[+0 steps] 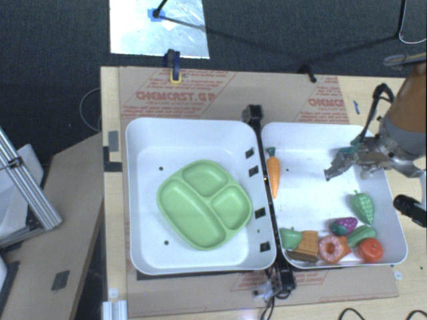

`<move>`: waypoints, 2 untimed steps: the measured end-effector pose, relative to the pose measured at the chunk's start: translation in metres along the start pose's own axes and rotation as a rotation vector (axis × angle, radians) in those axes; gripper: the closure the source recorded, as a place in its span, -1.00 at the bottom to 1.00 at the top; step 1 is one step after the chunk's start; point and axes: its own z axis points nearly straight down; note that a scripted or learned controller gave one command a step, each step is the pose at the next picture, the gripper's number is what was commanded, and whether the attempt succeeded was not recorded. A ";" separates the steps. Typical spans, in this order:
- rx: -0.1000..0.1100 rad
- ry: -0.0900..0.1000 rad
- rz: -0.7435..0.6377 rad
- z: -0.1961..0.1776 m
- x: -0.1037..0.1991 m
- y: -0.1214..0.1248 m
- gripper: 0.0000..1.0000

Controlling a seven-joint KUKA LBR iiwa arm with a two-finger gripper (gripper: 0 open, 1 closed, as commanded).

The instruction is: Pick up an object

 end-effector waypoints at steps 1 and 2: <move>-0.012 -0.002 -0.003 -0.006 0.000 0.003 -1.00; -0.009 -0.001 -0.001 0.036 0.004 0.005 -1.00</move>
